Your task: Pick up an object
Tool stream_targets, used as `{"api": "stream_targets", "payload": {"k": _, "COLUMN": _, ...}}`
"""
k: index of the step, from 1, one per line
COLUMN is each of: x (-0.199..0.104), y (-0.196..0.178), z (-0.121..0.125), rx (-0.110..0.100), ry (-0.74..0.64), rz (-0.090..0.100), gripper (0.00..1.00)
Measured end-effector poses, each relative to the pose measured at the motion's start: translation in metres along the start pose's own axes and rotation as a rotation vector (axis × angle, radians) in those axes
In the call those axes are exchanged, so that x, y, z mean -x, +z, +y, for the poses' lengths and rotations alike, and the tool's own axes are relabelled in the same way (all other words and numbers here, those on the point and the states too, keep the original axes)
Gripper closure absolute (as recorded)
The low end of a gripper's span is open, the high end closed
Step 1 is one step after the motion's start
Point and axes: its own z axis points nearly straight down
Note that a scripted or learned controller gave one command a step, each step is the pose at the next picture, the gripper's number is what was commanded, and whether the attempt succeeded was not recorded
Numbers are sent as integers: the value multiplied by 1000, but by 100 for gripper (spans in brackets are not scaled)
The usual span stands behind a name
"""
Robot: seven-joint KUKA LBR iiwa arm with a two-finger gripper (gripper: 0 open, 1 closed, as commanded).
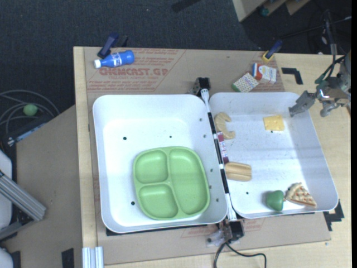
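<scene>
The pincer is at the far right corner of the right shallow white plastic bin, just over its rim. Whether the pincer is released or clenched I cannot tell, because its parts are small and blurred against the grey metal behind. Nothing is seen held in it.

The nearest thing to the pincer is the flat yellow square cheese slice, which lies on the bin floor a little to the left of and below the pincer, apart from it. Further left, close to the dividing wall between the bins, lies the pale beige curved piece of toy food. Below it, also beside the dividing wall, lies the tan hot-dog bun toy. In the near right corner of the same bin the orange triangular pizza slice toy lies just beside the round green toy vegetable; the two seem to touch.

The left shallow white plastic bin holds the light green plastic plate with three compartments, which lies flat in the near half of that bin. Its compartments have nothing in them.

Both bins stand side by side on the brown cardboard-covered worktop. On the worktop behind the left bin lies a blue and white bottle, on its side.
</scene>
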Motion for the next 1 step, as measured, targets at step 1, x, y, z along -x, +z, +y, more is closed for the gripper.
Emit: {"api": "stream_targets", "payload": {"k": 1, "x": -19, "y": 28, "z": -30, "rx": -1, "ry": -1, "rz": 1, "gripper": 0}}
